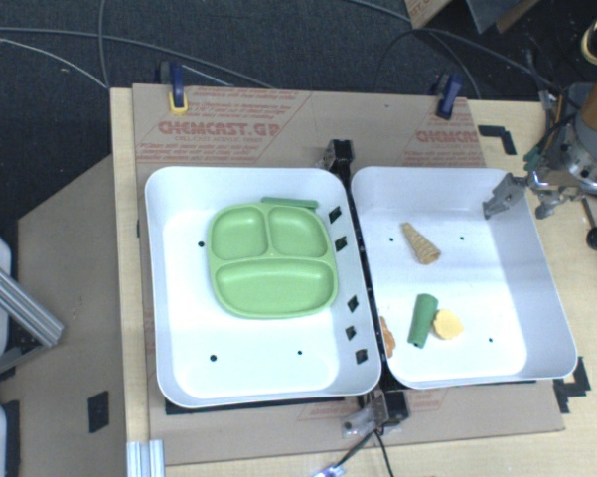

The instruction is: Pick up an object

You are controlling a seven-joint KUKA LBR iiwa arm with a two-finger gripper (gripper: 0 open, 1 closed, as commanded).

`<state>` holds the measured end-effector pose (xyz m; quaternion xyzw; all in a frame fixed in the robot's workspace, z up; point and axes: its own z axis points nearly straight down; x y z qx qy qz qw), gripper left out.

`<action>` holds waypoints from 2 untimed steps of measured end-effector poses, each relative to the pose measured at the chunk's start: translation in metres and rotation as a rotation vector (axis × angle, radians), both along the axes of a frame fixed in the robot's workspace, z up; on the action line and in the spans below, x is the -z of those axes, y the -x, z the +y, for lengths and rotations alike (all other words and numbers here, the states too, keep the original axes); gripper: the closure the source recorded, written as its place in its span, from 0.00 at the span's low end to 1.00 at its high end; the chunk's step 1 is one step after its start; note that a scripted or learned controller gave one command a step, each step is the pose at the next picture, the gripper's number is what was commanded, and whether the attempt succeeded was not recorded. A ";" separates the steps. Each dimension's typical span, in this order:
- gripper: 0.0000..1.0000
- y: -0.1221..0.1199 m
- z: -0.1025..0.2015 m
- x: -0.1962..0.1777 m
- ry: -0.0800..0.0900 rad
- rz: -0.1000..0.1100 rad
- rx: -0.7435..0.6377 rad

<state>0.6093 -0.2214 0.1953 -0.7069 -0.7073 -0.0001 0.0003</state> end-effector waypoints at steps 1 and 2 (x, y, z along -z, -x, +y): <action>0.00 -0.004 0.005 0.044 -0.002 0.005 -0.001; 0.00 0.000 0.009 0.107 -0.004 0.006 0.000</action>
